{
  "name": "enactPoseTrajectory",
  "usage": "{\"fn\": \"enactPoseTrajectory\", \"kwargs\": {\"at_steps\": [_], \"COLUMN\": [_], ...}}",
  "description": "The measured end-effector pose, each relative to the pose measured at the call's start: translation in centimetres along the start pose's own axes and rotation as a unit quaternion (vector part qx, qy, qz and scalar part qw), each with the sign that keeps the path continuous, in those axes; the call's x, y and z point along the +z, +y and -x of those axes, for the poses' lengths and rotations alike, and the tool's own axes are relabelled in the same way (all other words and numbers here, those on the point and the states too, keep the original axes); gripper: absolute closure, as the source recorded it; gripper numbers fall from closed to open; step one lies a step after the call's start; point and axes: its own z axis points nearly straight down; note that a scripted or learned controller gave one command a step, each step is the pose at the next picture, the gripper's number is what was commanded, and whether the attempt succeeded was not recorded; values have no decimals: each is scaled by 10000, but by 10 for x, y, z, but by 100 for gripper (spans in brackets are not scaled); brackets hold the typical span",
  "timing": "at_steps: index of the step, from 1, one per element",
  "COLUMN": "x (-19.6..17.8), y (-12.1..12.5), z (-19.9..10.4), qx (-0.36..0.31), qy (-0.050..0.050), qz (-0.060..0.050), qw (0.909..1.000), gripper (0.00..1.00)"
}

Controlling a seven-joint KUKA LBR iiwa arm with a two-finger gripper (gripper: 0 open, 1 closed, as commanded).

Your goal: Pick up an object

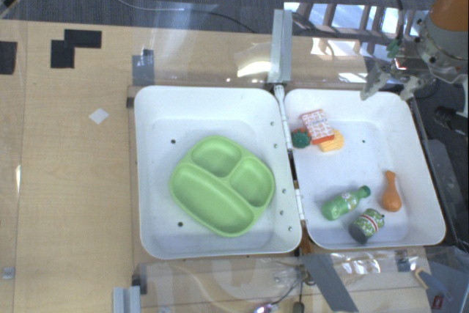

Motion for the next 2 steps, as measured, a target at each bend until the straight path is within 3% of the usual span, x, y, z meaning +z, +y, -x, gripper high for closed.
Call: {"fn": "enactPoseTrajectory", "kwargs": {"at_steps": [1, 2], "x": [108, 180], "y": [15, 3], "z": [-25, -33], "qx": [-606, -631], "qy": [4, 2], "qz": [-7, 18], "qw": [9982, 9980], "gripper": [0, 0]}}
